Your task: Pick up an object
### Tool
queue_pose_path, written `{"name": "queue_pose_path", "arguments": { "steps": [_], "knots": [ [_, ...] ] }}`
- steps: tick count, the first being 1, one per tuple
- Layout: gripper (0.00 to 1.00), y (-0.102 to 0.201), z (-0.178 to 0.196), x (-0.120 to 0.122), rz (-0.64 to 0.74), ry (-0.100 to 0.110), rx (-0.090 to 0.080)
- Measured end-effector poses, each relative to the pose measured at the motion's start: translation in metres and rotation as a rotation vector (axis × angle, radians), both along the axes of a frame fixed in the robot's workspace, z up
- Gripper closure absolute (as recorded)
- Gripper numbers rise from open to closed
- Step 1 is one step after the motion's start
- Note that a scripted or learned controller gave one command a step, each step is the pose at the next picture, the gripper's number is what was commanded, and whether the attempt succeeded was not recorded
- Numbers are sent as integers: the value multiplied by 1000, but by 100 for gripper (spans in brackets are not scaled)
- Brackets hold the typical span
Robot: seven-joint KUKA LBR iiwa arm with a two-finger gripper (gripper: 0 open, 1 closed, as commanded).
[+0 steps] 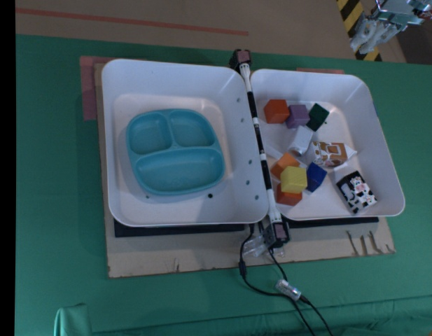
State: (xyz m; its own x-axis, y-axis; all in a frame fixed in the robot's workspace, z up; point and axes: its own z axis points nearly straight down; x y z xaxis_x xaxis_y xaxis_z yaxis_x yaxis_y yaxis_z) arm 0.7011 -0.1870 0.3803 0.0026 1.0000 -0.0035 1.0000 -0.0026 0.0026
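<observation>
You are seeing nothing picked yet: the end effector (384,19) is hovering at the frame's upper right, its state unreadable, the small coloured blocks (294,179) lying untouched in the right-hand shallow white bin (384,159).

pale grey hand (391,16), metallic parts (blurred), dark joints

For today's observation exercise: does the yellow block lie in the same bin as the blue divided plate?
No. The yellow block sits in the right bin among other blocks, while the blue divided plate lies in the left bin.
</observation>
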Motion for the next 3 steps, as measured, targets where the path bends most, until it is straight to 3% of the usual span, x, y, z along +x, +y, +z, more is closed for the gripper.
{"name": "queue_pose_path", "arguments": {
  "steps": [3],
  "knots": [
    [100,0,-3,0,0,2,0]
  ]
}}
